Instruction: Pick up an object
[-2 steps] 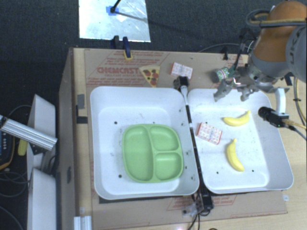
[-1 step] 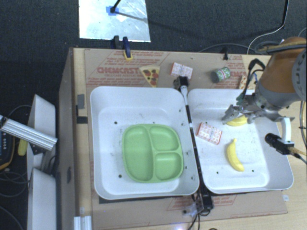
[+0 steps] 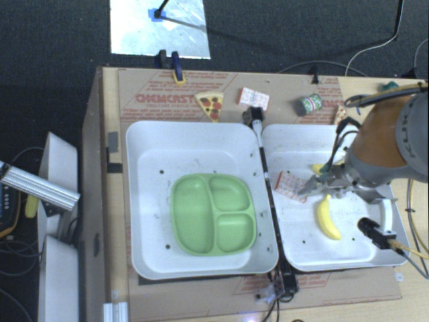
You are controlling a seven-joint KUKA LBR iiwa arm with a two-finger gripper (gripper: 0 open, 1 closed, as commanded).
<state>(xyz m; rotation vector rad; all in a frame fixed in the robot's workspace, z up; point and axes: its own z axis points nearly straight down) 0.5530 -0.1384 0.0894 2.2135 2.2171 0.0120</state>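
The banana [image 3: 327, 219] lies flat on the floor of the right bin [image 3: 295, 247], a little right of the bin's middle, its length running from upper left to lower right. The gripper [image 3: 315, 184] sits just above the banana's upper end, close over the bin floor; nothing can be seen held in it, and whether it is open or closed cannot be told at this angle. The grey arm [image 3: 382, 139] with its orange band comes in over the bin's right rim and covers much of the upper right corner. A small yellow piece [image 3: 320, 169] shows just above the gripper, partly hidden by it. Left of the gripper a printed card [image 3: 288, 184] with red markings lies near the bin's left wall, apart from the banana. The floor below and left of the banana is bare white down to the front rim, while the right wall is near its lower tip. A dark strip [image 3: 263, 159] runs between the two bins. The left bin [image 3: 147, 180] holds a green divided plate [image 3: 214, 213], set toward its front right, with bare floor along its back and left sides. On the cardboard-covered bench [image 3: 161, 89] behind the bins lie a toy pizza slice [image 3: 210, 104], a white tag [image 3: 253, 98] with red print and a small green can [image 3: 310, 103], all well clear of the banana.
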